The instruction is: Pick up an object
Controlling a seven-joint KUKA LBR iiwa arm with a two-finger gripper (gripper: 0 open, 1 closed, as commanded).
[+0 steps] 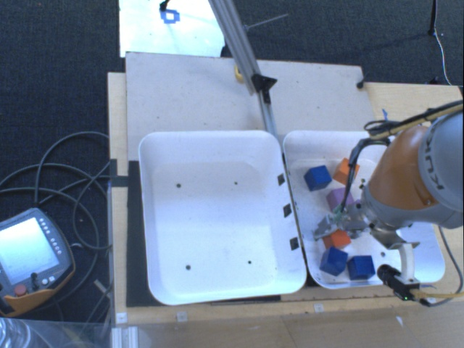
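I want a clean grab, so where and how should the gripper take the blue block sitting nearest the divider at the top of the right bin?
The blue block is probably best taken from straight above, fingers across its two free flat sides. It lies apart from the orange block, with bare bin floor around it.

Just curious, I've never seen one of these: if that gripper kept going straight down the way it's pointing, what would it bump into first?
Probably the orange block right under the gripper in the right bin, though depth is hard to judge from above. Two blue blocks lie just beside it.
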